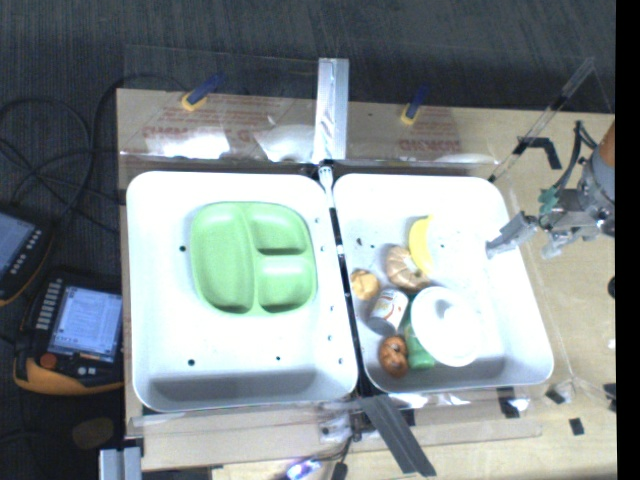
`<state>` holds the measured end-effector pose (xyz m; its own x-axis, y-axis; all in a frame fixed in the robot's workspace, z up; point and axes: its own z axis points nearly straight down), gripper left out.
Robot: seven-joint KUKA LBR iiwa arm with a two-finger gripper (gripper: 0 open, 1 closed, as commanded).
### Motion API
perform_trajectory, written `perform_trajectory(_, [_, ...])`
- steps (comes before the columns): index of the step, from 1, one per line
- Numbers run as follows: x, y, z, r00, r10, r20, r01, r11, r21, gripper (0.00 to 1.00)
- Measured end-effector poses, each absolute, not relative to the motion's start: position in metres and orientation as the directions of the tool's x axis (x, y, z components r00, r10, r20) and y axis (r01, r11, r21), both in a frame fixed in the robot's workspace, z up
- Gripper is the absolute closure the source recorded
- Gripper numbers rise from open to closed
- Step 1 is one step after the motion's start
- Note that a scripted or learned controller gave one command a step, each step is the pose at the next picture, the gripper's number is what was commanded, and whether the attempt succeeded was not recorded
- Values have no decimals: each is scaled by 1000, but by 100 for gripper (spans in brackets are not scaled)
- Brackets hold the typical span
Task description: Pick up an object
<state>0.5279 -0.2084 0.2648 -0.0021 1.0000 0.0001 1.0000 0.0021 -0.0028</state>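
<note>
The right bin [520, 313] holds a pile of small things. Among them are a yellow piece [419, 243], a tan round piece [402, 265], a small orange-brown lump [365, 284], a silvery item [385, 309], a reddish-brown ball [393, 354] and a white round lid-like object [446, 326] lying on something green [420, 355]. My gripper [527, 243] hangs over the bin's right rim, above and to the right of the pile. It is open with nothing between its fingers. One grey finger [503, 238] points down-left toward the bin.
A green divided tray [253, 256] lies in the left bin [160, 358]. A metal post [332, 108] stands at the back between the bins. Clear plastic sheeting with two clamps lines the back edge. A tablet [85, 318] and cables lie on the floor at left.
</note>
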Motion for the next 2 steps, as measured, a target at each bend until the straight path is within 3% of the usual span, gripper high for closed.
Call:
perform_trajectory(1, [603,-177,168,514,858,-3,858,-514,-4,0])
perform_trajectory(2, [622,-182,219,331,944,-5,944,-331,-2,0])
